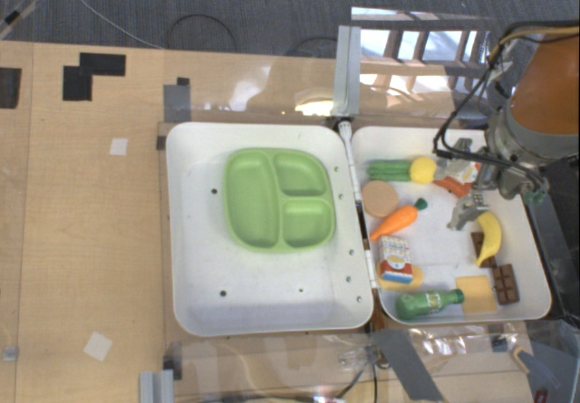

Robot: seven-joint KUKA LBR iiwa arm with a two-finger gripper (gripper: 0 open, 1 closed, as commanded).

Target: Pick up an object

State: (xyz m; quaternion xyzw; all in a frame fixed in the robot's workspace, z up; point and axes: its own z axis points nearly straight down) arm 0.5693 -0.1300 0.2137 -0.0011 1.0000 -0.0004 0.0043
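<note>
Gripper low over the right bin (pixel 540 300), near its right edge.

The gripper (pixel 468 213) hangs just left of a banana (pixel 489 235), its fingers slightly parted with nothing between them. Along the far edge lie a green cucumber (pixel 388 170), a yellow lemon (pixel 422 170) and an orange-red piece (pixel 450 184) (partly under the wrist). A carrot (pixel 398 219) sits near the left edge, a green bottle (pixel 429 302) at the near edge. The left bin (pixel 195 302) carries a green divided plate (pixel 276 199) at its middle.
</note>
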